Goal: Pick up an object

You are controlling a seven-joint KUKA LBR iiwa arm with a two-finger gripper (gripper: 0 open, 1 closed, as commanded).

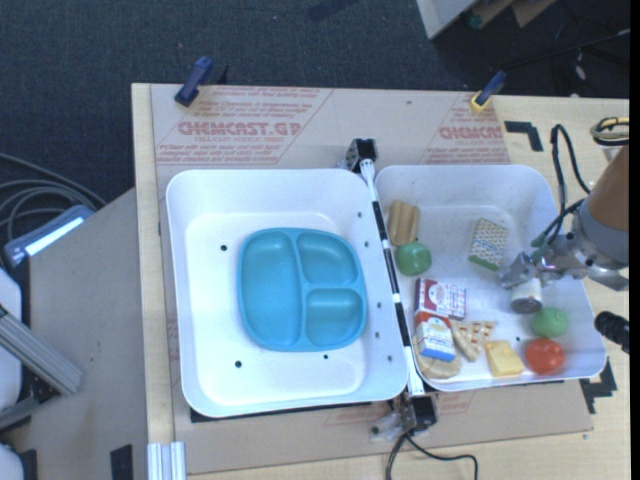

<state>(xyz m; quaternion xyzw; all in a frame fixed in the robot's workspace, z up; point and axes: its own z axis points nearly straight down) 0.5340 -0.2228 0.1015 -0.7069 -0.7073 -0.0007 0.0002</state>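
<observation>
Inside the right white bin (455, 180), near its right wall, the hand (527, 286) hangs low over the toy food; whether it is clenched or released I cannot tell. Closest candidate: a small green ball-shaped plastic fruit (549, 321), just near-right of the hand, not visibly touching it. A red round plastic tomato (544, 356) lies nearer again. Judgement: the green fruit is light, rigid, smooth and prone to roll; grip across its widest middle, straight down.
</observation>
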